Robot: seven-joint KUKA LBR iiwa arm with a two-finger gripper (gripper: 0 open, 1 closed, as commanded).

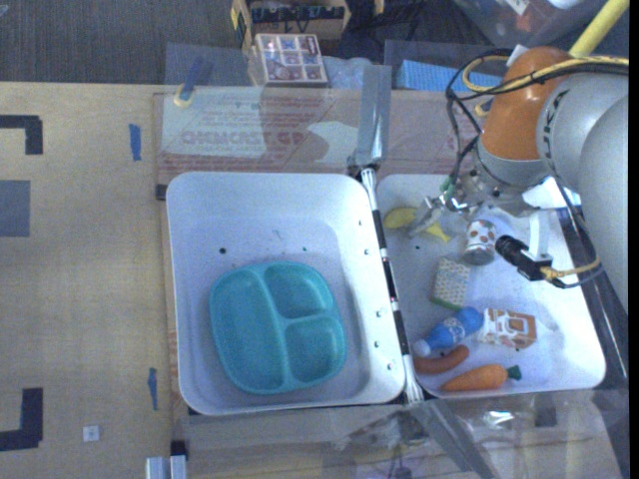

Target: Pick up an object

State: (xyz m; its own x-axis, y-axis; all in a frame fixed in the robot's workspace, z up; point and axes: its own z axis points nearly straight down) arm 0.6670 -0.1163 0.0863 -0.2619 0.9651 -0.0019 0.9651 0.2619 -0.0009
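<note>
Yellow is the colour nearest the claw [442, 208]: a small banana-like toy [400, 217] lies at the upper left of the right bin [589, 367], just beside the metal tips, with another yellow scrap [435, 233] touching or almost touching them. Whether the claw has anything between its tips is too small and cluttered to tell, and how far it is parted cannot be read either.

The risk, as I judge it, is crowding. A spotted cup [480, 239] stands just to the right of the claw, under the wrist, and could be knocked over or shoved if the arm drops or swings. The yellow toy sits close to the bin's wall, so a descent there may strike the rim or pinch only an edge, letting the piece slip free.

Lower in the same bin lie a speckled sponge [450, 283], a blue bottle [448, 333], a small carton [508, 328], a sausage [440, 360] and a carrot [479, 377], well apart from the claw. The left bin [200, 208] holds a teal divided tray [278, 325].
</note>
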